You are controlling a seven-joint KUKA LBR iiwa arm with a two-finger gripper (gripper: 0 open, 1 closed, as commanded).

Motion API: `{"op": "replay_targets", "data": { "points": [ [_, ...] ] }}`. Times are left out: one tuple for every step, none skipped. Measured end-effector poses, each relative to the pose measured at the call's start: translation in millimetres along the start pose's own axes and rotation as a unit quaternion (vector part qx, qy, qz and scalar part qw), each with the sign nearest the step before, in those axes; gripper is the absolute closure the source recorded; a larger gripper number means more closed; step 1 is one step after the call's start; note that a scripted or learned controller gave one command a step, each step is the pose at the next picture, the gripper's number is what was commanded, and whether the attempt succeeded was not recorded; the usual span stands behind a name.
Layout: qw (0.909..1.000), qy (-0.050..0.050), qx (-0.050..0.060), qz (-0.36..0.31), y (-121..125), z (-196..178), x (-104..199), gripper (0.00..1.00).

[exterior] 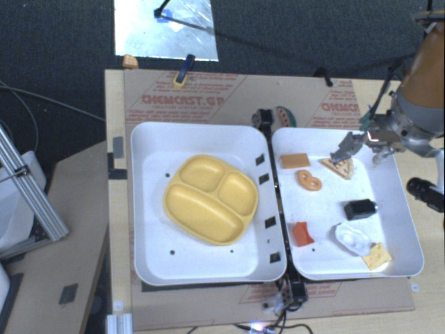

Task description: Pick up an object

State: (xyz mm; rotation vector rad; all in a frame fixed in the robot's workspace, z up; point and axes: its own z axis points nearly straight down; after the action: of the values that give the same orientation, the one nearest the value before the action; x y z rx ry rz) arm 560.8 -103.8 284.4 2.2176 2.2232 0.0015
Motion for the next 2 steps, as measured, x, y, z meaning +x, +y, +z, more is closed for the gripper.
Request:
{"op": "replay_targets", "data": {
  "points": [
    [1.0, -0.001, 0.003, 0.005, -29.0, 54.4, -87.4, 0.0],
    [1.0, 0.001, 0.001, 0.003, -76.2, 202.9, -103.3, 0.0]
  ]
}}
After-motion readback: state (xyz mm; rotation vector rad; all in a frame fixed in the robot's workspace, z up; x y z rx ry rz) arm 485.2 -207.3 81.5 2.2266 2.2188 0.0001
